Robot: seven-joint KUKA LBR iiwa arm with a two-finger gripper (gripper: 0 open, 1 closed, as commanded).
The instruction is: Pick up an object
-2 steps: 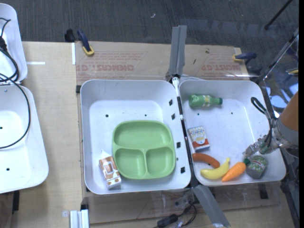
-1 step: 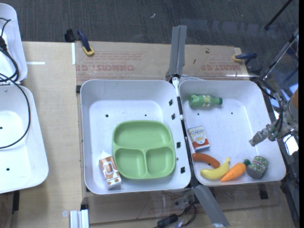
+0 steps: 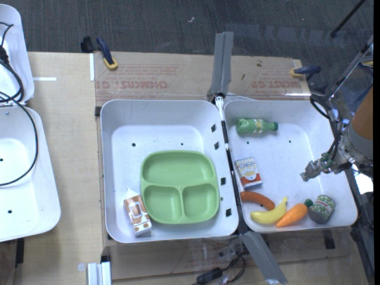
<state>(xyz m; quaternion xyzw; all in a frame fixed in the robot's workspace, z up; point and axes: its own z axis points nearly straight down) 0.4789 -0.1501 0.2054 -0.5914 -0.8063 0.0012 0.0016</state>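
Bins: two shallow white plastic bins side by side, the left bin (image 3: 116,159) and the right bin (image 3: 297,153), touching along a central divider
Left bin contents: two things, one light green three-compartment plastic tray (image 3: 179,186) near the middle, one small orange-and-white carton (image 3: 136,214) just beside the tray at its 8 o'clock, leaning in the bin's corner
Right bin contents: six things
Bottle: one green plastic bottle with a yellowish label (image 3: 256,126), lying on its side at 11 o'clock in the right bin
Juice box: one small white box with an orange picture (image 3: 247,173), flat, left of centre
Sausage: one orange-red toy sausage (image 3: 257,199), lying at 7 o'clock, touching the banana
Banana: one yellow toy banana (image 3: 269,214), at 6 o'clock along the near wall
Carrot: one orange toy carrot with a green top (image 3: 293,214), just beside the banana at its 3 o'clock
Round object: one grey-green speckled lump (image 3: 321,208), at 5 o'clock, touching the carrot's green end
Gripper: grey two-finger gripper (image 3: 310,172) at 3 o'clock in the right bin, above bare floor, apart from every object
Fingers: too small and blurred to tell whether spread or pressed together; nothing seen between them
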